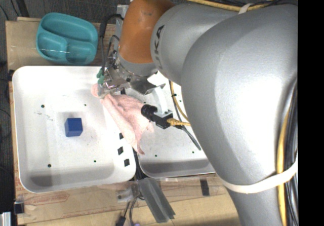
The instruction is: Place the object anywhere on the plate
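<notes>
Soft pink cloth [129, 116], glossy bins [30, 118]

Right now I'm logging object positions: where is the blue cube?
The blue cube sits on the floor of the left white bin, left of the pink cloth draped over the divide between the bins.

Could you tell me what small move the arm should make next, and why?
Probably lift slightly: the gripper sits at the top of the crumpled pink cloth, which drapes over the divide between the white bins. The teal divided plastic plate lies beyond the left bin.
</notes>
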`<action>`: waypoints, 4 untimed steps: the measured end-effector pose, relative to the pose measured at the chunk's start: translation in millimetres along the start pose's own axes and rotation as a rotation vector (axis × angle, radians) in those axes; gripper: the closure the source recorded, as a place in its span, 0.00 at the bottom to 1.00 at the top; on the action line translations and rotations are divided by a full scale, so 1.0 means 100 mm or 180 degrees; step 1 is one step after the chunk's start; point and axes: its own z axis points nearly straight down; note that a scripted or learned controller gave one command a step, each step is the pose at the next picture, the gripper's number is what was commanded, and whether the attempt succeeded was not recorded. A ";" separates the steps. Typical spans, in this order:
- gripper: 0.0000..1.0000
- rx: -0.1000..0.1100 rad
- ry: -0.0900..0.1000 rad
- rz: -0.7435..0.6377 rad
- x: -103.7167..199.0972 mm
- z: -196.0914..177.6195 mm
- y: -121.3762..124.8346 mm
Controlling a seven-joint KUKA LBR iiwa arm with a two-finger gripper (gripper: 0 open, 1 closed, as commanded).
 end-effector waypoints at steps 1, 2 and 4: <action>1.00 -0.0011 -0.0001 0.0244 0.83 0.62 -0.02; 1.00 -0.0004 0.0004 0.0222 0.77 0.19 -0.25; 1.00 -0.0002 0.0003 -0.0333 1.08 0.42 0.05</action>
